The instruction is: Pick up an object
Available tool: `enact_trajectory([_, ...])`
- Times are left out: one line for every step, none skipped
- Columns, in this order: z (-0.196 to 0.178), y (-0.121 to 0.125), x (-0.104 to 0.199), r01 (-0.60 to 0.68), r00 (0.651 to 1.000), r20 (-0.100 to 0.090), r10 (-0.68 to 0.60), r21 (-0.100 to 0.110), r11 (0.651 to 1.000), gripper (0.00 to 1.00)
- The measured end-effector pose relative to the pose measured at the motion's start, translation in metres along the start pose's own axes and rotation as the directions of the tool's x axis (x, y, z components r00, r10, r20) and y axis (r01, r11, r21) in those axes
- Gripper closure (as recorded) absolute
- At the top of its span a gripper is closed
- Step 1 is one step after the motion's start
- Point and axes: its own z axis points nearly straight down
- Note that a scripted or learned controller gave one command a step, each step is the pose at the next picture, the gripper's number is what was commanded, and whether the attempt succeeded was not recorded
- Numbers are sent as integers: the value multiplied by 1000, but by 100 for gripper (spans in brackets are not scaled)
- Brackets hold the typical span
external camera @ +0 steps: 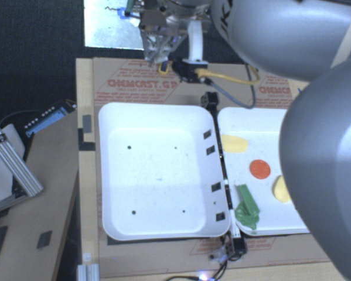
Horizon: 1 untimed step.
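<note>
Gripper (158, 50) above far edge of left bin (113, 157), finger opening cannot be told | right bin (269, 127) holds yellow piece (234, 144), orange disc (259, 169), green object (246, 208), second yellow piece (280, 189) | grey arm (316, 127) covers right bin's right part

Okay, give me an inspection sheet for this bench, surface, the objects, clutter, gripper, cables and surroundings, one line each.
Surface: two white bins side by side on a brown board; left bin, right bin.
Job's things: in the right bin, yellow oval, orange disc, green piece, yellow piece partly behind the arm.
Clutter: nothing seen.
Gripper: gripper above the board's far edge, beyond the left bin; nothing seen in it.
Cables: yellow cable near the wrist.
Surroundings: metal rail at left.
</note>
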Motion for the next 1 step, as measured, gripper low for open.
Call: enact_trajectory([-20,0,0,0,1000,2,0,3,1000,100])
